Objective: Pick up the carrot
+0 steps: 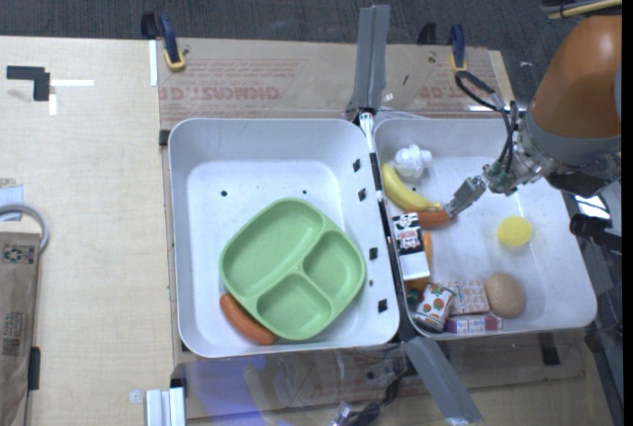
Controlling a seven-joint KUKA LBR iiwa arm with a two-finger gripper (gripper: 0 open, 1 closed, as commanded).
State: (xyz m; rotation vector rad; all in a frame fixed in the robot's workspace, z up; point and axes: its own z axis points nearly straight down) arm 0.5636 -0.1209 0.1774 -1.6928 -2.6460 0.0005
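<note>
Lighting bright, even, from overhead. My arm [584,83] blurs softly at near edge. White bins [198,216] slightly washed out, glare mild. Shadows faint, short. Floor beyond bench dim. Overall focus moderate, detail grainy.

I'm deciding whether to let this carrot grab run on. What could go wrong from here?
The gripper is down at the carrot, which lies tight against the banana, so it may catch or shove the banana instead. The carton sits just beside the carrot and could get nudged.

High slanted view over both white bins [188,246].
</note>
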